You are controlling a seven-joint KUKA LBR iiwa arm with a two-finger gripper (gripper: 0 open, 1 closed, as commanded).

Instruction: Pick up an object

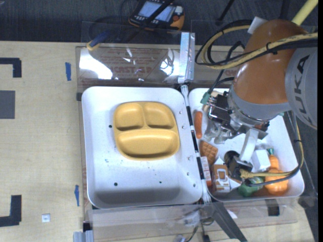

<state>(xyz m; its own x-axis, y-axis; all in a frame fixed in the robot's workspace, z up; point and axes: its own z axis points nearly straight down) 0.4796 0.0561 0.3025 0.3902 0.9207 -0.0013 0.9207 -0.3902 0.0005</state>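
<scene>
My gripper (pixel 218 134) hangs low over the left part of the right bin (pixel 298 178), under the arm's big orange band. Just to its left lies an orange carrot-like piece (pixel 198 123), close to the bin's left wall. A brown waffle-like piece (pixel 208 149) lies just below the gripper. Nearer the front sit a small printed box (pixel 220 179), a green item (pixel 248 188) and an orange fruit (pixel 276 184). The arm hides the bin's middle and back.
The left bin (pixel 96 150) holds a yellow divided plate (pixel 146 130) in its upper middle. A clear plastic panel (pixel 131 62) stands behind the left bin. A white block (pixel 261 160) sits by the orange fruit in the right bin.
</scene>
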